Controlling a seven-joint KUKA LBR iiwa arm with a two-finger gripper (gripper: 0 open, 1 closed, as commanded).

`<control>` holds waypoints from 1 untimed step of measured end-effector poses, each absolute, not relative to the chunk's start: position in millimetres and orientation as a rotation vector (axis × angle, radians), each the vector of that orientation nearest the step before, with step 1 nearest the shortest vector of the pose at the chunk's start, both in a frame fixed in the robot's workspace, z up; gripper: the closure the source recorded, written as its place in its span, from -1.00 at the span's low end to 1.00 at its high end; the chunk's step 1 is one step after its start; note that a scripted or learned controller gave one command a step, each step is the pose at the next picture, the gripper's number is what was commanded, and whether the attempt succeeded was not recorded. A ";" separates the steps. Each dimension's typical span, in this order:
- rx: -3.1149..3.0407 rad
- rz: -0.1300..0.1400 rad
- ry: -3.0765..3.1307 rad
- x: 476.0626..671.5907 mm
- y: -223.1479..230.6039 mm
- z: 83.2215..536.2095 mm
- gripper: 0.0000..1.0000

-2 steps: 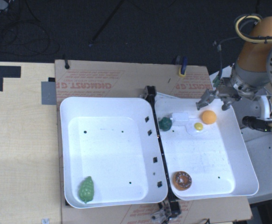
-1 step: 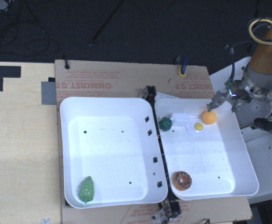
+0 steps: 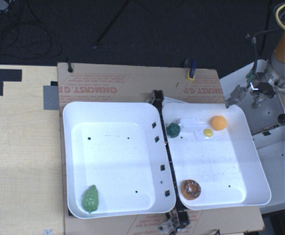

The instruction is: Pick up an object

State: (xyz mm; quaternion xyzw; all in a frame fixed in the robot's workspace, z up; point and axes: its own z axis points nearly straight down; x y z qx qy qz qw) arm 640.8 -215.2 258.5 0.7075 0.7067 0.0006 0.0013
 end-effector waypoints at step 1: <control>2.235 -0.015 2.233 584.5 -211.0 112.5 -1.00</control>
